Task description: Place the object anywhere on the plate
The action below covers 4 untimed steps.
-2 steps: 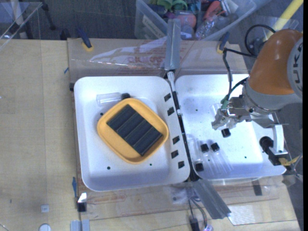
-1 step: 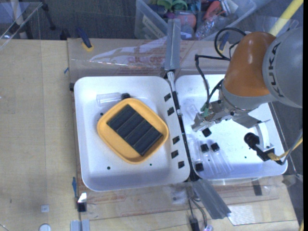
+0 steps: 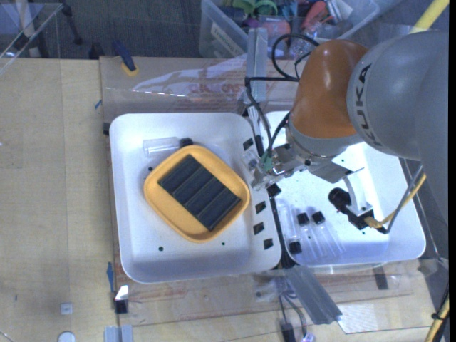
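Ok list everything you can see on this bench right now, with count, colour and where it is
bins: 2, white, side by side mid-bench
plate: 1, yellow with a dark ribbed centre, in the left bin
clear tube: 1, see-through, in the left bin at the plate's far edge
black object: 1, black with a yellowish tip, in the right bin near the arm
small dark pieces: a few, black, on the right bin's floor
tub: 1, clear, full of mixed coloured items, behind the bins
arm: 1, grey with an orange band, reaching in from the right above the right bin; wrist over the bins' shared edge
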Each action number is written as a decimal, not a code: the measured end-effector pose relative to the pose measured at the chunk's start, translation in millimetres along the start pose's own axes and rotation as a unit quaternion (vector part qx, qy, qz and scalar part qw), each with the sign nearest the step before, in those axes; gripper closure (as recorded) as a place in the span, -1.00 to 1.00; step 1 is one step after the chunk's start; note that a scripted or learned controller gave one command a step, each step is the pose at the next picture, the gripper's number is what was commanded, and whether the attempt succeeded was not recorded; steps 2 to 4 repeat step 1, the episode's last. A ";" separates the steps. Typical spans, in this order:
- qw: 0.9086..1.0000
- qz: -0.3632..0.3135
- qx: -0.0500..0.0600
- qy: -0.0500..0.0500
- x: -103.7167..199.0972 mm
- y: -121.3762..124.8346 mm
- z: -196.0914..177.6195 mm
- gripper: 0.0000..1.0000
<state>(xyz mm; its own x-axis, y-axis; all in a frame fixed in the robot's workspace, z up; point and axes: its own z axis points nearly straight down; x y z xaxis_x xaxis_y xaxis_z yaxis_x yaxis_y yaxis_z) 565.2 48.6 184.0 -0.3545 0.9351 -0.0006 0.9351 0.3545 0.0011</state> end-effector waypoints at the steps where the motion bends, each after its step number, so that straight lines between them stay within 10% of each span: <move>1: 1.000 0.000 0.000 0.000 -0.2 0.0 -0.2 -1.00; 4: 1.000 0.000 0.000 0.000 -0.2 0.0 -0.2 -1.00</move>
